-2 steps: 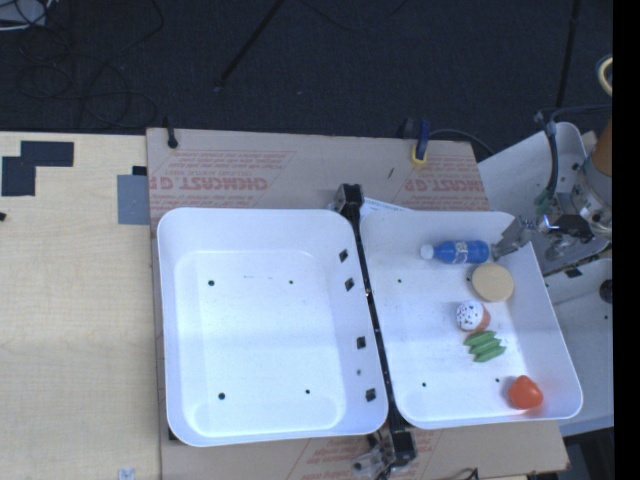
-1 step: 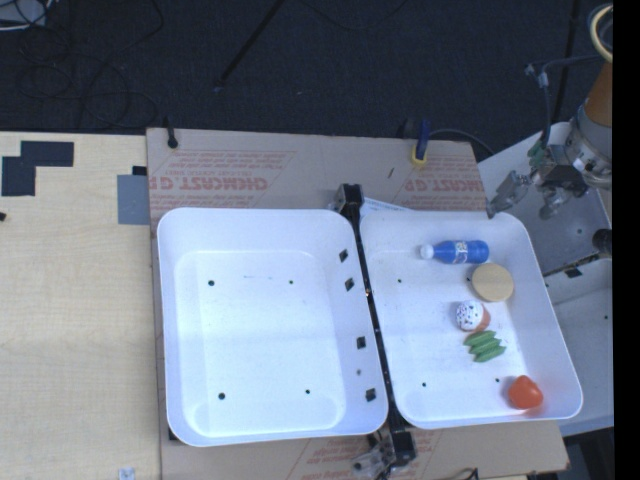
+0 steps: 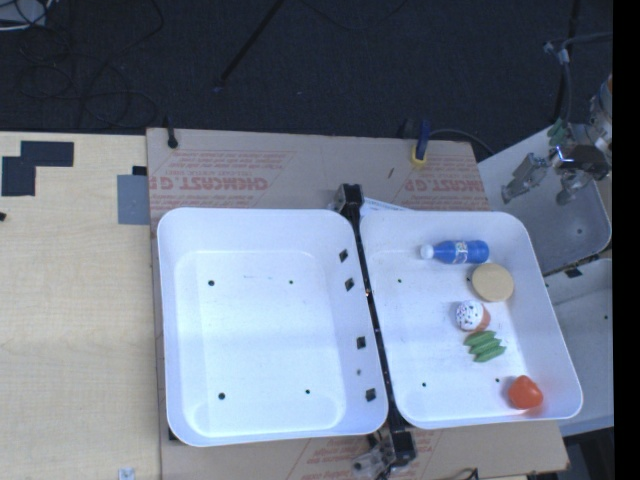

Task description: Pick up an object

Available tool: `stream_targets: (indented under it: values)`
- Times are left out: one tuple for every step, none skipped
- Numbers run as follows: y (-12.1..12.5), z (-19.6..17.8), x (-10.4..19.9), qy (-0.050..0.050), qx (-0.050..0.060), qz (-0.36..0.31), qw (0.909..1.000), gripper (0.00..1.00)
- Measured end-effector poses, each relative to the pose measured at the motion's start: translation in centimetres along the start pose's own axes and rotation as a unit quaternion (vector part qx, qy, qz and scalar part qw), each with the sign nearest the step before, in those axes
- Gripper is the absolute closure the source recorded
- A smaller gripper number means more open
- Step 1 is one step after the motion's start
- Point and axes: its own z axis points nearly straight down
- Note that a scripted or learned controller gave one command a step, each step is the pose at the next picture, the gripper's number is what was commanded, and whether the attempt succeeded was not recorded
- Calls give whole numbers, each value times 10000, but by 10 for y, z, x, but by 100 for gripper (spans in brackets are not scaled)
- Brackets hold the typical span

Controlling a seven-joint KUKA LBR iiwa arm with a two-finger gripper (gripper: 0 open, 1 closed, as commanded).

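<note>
My gripper (image 3: 541, 183) hangs beyond the far right corner of the right bin (image 3: 425, 338), its two fingers spread open with nothing between them. In that bin lie a blue bottle (image 3: 458, 252) with a white cap, on its side, a tan round disc (image 3: 492, 282), a white spotted ball (image 3: 469, 315) against a small orange piece, a green pod-like piece (image 3: 485, 346), and a red-orange object (image 3: 524, 393) near the front right corner. All of them sit along the bin's right half, well below and left of the gripper.
The left bin (image 3: 260, 328) adjoins the right one along a black hinge strip (image 3: 362, 298). Both rest on a cardboard sheet (image 3: 250, 173). A light wooden bench top (image 3: 70, 308) lies to the left, and a grey surface (image 3: 585, 223) to the right.
</note>
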Motion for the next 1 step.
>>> stream_targets:
  values:
    - [0,-19,0,0,7,-10,10000,0]
